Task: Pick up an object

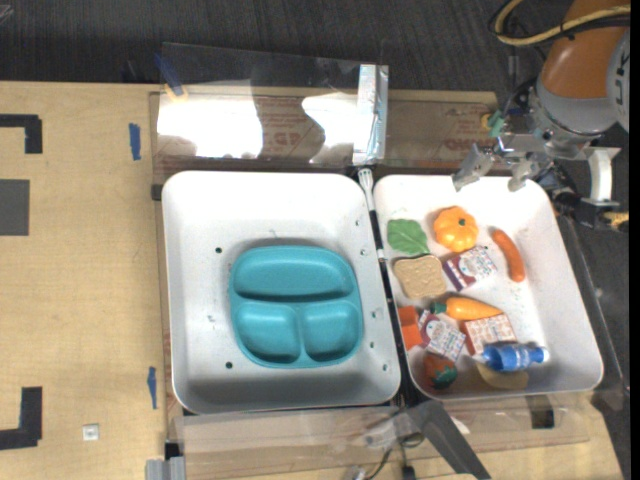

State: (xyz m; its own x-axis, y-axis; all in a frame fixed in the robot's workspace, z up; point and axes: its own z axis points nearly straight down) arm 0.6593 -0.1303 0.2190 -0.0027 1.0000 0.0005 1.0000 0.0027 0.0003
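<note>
While spread open, gripper (495, 169) holds nothing.

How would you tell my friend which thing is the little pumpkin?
Find the right bin, the one full of toy food. Look near its far end, where the claw hangs. The pumpkin is the round orange ball with a small stem, between a green leaf and a long sausage; nothing else there is round.

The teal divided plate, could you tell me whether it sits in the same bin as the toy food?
No, the teal divided plate lies alone in the left bin, while the toy food is in the right bin.
</note>
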